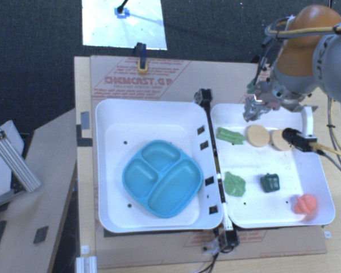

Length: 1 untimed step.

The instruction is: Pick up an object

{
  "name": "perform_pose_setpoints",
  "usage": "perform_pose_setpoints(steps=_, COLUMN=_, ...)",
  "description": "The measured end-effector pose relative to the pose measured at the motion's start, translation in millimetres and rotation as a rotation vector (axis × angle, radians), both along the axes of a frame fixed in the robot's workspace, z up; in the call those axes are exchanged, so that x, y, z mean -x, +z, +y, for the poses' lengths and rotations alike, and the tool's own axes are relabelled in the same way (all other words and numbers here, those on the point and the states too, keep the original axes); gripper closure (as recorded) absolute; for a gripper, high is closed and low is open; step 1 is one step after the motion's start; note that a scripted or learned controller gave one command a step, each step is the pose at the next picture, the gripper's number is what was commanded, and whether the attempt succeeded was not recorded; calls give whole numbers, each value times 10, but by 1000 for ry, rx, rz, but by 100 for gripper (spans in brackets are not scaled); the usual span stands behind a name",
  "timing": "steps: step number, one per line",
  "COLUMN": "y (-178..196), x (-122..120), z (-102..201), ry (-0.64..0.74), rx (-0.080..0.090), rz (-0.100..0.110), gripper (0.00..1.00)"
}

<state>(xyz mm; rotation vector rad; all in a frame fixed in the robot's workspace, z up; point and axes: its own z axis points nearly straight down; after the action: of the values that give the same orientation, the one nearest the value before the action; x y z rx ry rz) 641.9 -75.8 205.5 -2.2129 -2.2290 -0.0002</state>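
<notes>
Gripper position: I see the gripper (253,111) over the back edge of the right bin (261,212), just behind the near tan disc (258,136).
Grip state: I cannot tell from this view whether the gripper is open or closed; its tip is blurred and seen from above. I see no object carried by it.
Candidate objects: all lie in the right bin. The near tan disc is closest to the gripper. A pale green piece (230,135) lies just to its left and a second tan disc (279,141) just to its right.
Other objects: a green leaf shape (235,184), a dark green pepper (270,182) and a pink lump (306,204) lie nearer the front, well apart from the gripper.
Left bin: the left bin (113,124) holds a blue divided plate (162,178).
Risk 1: the discs look flat and low. I judge that a descent may close above the disc or slide off its edge.
Risk 2: the back row is crowded. I judge that an off-centre descent may push a neighbour or pinch two pieces at once.
Risk 3: the gripper stands close to the bin's back wall. I judge that a straight descent from here may strike the rim.
</notes>
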Motion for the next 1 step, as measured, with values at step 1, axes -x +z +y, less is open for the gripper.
perform_pose_setpoints(steps=1, y=18, x=142, z=547, ry=2, rx=-1, rz=0, gripper=100)
